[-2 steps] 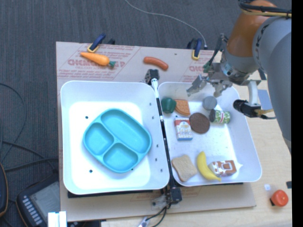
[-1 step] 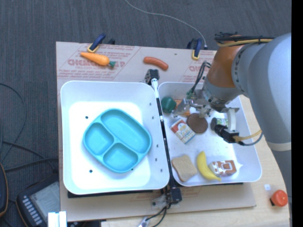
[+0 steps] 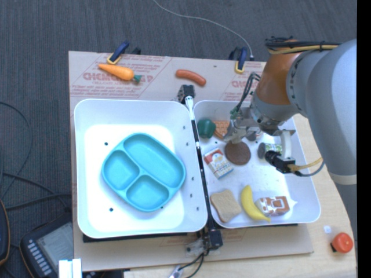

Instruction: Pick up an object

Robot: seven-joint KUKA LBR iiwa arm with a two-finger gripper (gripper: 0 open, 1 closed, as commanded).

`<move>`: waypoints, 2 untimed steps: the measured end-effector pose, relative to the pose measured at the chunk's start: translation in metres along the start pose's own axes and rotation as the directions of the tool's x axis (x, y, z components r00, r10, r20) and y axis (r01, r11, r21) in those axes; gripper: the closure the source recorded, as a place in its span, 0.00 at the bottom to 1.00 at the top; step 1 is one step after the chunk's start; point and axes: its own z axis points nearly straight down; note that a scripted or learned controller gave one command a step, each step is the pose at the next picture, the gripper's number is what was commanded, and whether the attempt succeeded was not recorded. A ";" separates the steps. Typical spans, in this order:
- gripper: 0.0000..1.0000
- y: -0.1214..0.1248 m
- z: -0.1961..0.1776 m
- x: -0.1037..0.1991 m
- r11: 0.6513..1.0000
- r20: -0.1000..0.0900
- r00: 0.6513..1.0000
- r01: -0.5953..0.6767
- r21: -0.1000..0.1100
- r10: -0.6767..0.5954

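Hanging in the right bin [image 3: 301, 204], the gripper [image 3: 239, 133] sits directly above the brown disc [image 3: 238, 154]; I cannot tell its grip.

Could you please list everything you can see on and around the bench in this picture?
Left bin: 1, white, left half of the bench.
Divided plate: 1, light blue, inside the left bin.
Right bin: 1, white, beside the left bin.
Green ball: 1, right bin, upper left.
Brown disc: 1, right bin, below the gripper.
Small carton: 1, red and white, right bin.
Bread slice: 1, tan, right bin front.
Banana: 1, yellow, beside the bread slice.
Carrot: 1, orange, board behind the bins.
Sausage: 1, reddish, same board.
Gripper: 1, grey, over the right bin.
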 end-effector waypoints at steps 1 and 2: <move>1.00 -0.026 -0.108 0.036 1.000 -0.004 1.000 -0.001 0.004 0.001; 0.00 -0.026 -0.107 0.035 1.000 -0.004 1.000 -0.001 0.007 0.001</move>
